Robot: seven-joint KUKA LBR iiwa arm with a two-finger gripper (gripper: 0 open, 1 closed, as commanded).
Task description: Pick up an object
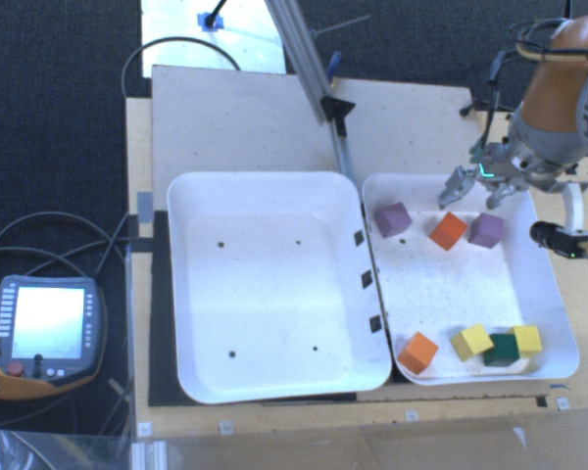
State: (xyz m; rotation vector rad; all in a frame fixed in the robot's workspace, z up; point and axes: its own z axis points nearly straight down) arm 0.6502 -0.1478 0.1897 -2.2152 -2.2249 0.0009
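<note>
Orange cube [449, 231] is sitting in the right bin [539, 292], between two purple cubes [392, 219] [486, 230]. I am seeing my gripper [477, 196] hovering just above it with fingers spread apart, gripping nothing. More blocks are lying along the bin's near edge.

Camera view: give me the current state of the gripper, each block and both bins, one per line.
gripper: open, above the right bin's far edge, holding nothing
purple blocks: loose, far end
orange block: loose between them
second orange block: near edge
yellow blocks and green block: clustered, near corner
left bin: holds no blocks
</note>
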